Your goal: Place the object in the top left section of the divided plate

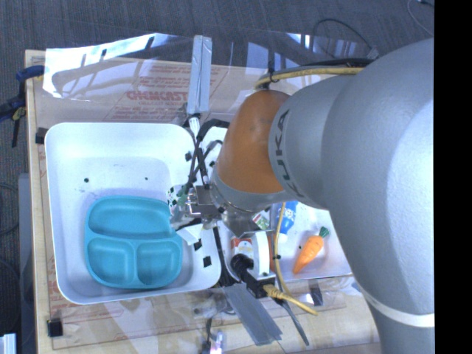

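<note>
- two white bins sit side by side on the worktop (66,301); the left bin (66,161) holds a blue divided plate (133,243), the right bin (335,260) holds a toy carrot (310,251) and some packaged items i cannot identify.
- the arm (354,161) comes in from the right and its wrist hangs over the wall between the two bins, just beside the plate's right edge.
- the tool (193,206) is buried in cables and brackets, and i cannot tell its state or whether it carries anything.
- the carrot, likely the object to place, lies in the right bin, well apart from the plate.
- the plate's top left section reads as the long compartment on its upper side, away from the two smaller ones.
- to do this well, i judge: confirm a firm hold first, carry across low but clear of the bin wall, centre over that long compartment, release close to its floor so nothing rolls over a divider.
</note>
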Controlling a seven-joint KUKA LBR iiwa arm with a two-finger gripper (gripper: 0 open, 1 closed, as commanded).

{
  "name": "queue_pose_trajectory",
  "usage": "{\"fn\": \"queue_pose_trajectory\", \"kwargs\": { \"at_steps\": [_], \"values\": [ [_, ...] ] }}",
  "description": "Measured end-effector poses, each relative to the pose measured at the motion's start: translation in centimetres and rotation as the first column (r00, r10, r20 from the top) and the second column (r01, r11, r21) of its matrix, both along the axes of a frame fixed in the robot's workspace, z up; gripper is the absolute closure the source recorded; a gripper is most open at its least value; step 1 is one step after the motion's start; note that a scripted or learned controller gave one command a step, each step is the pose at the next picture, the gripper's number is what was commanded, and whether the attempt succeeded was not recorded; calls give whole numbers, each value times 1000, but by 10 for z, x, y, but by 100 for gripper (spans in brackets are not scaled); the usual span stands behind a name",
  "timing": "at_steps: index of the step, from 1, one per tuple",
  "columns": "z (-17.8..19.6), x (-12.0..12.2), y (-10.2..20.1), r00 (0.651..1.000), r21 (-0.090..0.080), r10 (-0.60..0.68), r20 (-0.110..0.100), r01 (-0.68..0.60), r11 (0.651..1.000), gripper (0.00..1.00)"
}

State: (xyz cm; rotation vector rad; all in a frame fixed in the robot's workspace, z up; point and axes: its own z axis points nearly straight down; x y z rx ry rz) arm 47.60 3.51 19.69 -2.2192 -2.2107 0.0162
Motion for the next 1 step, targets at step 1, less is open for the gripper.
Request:
{"fn": "queue_pose_trajectory", "kwargs": {
  "at_steps": [1],
  "values": [
    [8,1,0,1000,0,6,-5,-6,1000,100]
  ]
}}
